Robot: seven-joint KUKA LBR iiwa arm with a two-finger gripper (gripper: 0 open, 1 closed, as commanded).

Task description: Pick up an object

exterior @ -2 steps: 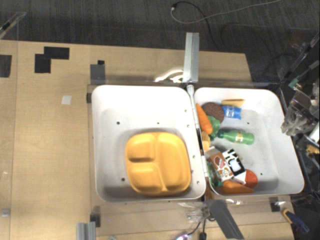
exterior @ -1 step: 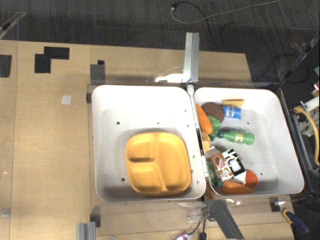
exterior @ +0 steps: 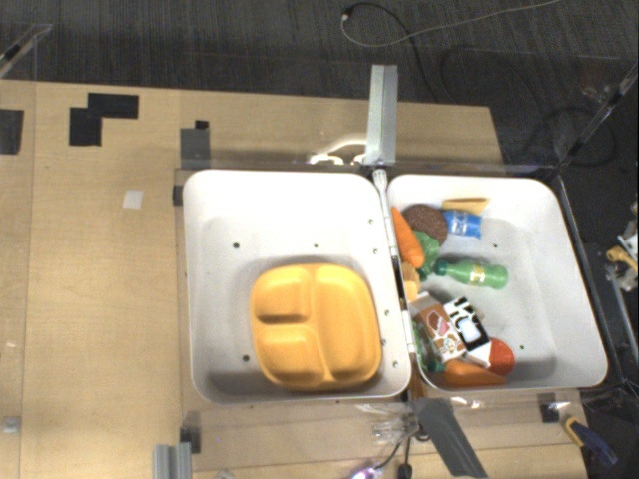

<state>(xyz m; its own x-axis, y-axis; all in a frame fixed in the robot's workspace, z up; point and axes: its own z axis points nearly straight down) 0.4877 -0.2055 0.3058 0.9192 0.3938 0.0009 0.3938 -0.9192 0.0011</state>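
Note:
The right white bin (exterior: 559, 297) holds a cluster of toy items along its left side. A green bottle (exterior: 471, 272) lies on its side near the middle. Above it are a blue container with a tan cap (exterior: 464, 218), a dark brown round piece (exterior: 425, 220) and an orange carrot (exterior: 407, 239). Lower down lie a brown printed packet (exterior: 438, 333), a black-and-white item (exterior: 466, 323) and a red-orange fruit (exterior: 481, 364). A yellow divided plate (exterior: 316, 324) rests in the left white bin (exterior: 220, 267).
A grey metal post (exterior: 382, 108) stands behind the seam between the bins. Wooden bench surface (exterior: 90, 297) spreads to the left, with black markers (exterior: 100, 116) at the back. Cables (exterior: 459, 18) lie on the dark floor behind.

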